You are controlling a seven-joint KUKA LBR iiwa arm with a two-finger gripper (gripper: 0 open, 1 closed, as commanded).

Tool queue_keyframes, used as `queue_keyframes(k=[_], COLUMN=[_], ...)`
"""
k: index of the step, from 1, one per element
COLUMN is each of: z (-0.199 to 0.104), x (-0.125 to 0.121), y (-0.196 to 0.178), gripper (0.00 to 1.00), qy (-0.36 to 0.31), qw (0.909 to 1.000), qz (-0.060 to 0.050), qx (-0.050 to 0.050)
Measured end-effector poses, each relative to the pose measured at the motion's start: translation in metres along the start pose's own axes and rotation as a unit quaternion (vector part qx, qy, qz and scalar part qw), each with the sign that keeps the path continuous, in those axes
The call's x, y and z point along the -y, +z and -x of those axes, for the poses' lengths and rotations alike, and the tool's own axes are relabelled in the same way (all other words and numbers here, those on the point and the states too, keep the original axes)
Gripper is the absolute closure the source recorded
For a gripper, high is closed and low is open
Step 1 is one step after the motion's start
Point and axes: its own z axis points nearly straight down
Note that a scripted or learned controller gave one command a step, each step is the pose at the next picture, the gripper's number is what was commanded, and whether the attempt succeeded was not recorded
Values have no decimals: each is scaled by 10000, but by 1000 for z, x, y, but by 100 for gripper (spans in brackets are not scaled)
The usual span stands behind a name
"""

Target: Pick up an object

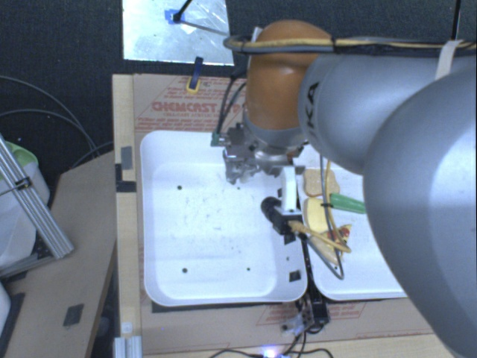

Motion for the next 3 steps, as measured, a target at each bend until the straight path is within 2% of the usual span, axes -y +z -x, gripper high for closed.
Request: queue_keyframes(k=[1,2,3], z=[67,35,37], x=[-64,-93,-93], y=[46,90,76], gripper=[100,100,100], qy=[14,-30,-32], qw=[10000,10000,10000], qz=[75,70,83], qx=[-8,-18,-21])
